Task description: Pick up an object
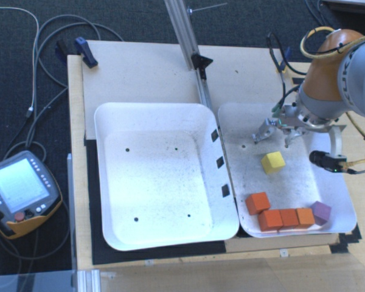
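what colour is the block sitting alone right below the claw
Yellow, seen clearly in the camera view, in the right bin.

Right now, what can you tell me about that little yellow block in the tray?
The yellow block is a small cube, matte and plain, maybe foam or painted wood. It lies slightly turned on the floor of the right-hand white bin, alone, touching nothing else. The gripper hangs just above and behind it; the orange blocks sit nearer the front.

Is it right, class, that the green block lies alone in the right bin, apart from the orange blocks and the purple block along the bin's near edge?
Not quite: the lone block is yellow, not green, as the camera view shows. The rest stands: it lies by itself in the right bin, apart from the orange blocks and the purple block along the near edge.
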You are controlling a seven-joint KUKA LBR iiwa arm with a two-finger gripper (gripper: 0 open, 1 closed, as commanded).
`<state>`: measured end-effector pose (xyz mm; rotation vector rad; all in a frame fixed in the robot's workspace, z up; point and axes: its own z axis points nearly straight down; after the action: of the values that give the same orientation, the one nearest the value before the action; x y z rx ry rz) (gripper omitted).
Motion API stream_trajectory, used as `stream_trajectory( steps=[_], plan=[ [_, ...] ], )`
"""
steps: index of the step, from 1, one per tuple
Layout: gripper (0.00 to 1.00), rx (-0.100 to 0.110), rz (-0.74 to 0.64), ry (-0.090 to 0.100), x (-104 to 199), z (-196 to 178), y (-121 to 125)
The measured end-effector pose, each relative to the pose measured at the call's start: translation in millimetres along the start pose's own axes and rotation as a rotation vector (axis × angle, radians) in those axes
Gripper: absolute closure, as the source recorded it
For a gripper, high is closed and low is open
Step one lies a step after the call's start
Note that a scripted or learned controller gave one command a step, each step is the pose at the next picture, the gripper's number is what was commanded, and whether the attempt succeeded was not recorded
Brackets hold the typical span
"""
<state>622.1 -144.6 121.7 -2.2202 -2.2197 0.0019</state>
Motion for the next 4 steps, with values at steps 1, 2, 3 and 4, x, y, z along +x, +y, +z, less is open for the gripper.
stream_trajectory(
  steps=[1, 2, 3, 4],
  plan=[
    [0.00, 0.004, -0.001, 0.002, 21, 23, -29],
    [0.00, 0.002, -0.003, 0.002, 53, 22, -55],
    [0.00, 0.002, 0.000, 0.001, 60, 22, -74],
    [1.00, -0.003, 0.000, 0.002, 61, 12, -72]
  ],
)
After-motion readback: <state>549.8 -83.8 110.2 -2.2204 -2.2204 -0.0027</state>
